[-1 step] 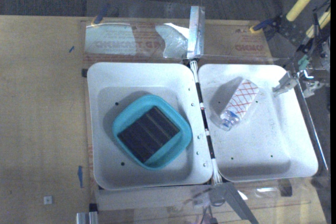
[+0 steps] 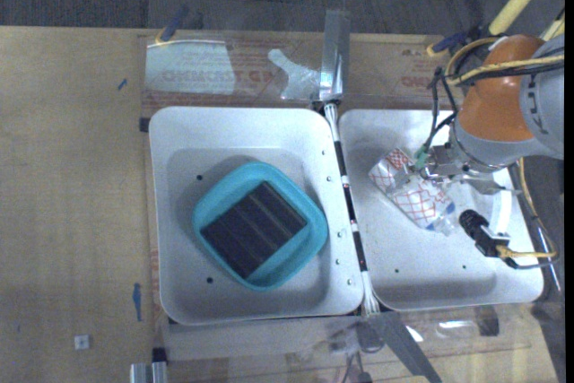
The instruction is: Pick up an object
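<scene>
A crumpled white wrapper with red checks lies in the right bin, near its middle. My gripper is low over the wrapper's right end, under the grey and orange wrist. In the left bin sits a turquoise square dish with a dark ribbed inside, turned diagonally.
A metal divider runs between the two bins. Behind the bins lie clear plastic sheets and a cardboard strip. Brown bench surface stretches off to the left.
</scene>
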Motion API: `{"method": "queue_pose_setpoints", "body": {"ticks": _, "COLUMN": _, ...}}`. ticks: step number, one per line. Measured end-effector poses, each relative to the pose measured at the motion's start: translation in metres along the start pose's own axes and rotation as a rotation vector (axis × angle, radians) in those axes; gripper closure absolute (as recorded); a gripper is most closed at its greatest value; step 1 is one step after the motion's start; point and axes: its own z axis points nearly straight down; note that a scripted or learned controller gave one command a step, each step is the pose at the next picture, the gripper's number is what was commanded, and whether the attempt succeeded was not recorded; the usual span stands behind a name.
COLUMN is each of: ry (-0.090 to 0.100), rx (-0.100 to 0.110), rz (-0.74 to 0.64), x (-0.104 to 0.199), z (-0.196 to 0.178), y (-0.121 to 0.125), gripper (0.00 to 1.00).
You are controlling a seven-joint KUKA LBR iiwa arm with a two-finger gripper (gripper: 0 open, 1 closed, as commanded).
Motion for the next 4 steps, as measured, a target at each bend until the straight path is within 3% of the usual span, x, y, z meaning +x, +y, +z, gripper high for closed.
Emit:
{"method": "queue_pose_setpoints", "body": {"ticks": 1, "ry": -0.008, "rx": -0.029, "rz": -0.048, "x": 0.0, "z": 0.011, "y": 0.011, "gripper": 0.0}}
{"method": "queue_pose_setpoints", "body": {"ticks": 2, "ry": -0.015, "rx": -0.026, "rz": -0.158, "x": 0.01, "z": 0.013, "y": 0.031, "gripper": 0.0}}
{"method": "queue_pose_setpoints", "body": {"ticks": 3, "ry": -0.014, "rx": -0.026, "rz": -0.158, "x": 0.01, "z": 0.004, "y": 0.031, "gripper": 1.0}}
{"method": "queue_pose_setpoints", "body": {"ticks": 4, "ry": 0.001, "rx": 0.002, "rz": -0.304, "x": 0.04, "z": -0.069, "y": 0.032, "gripper": 1.0}}
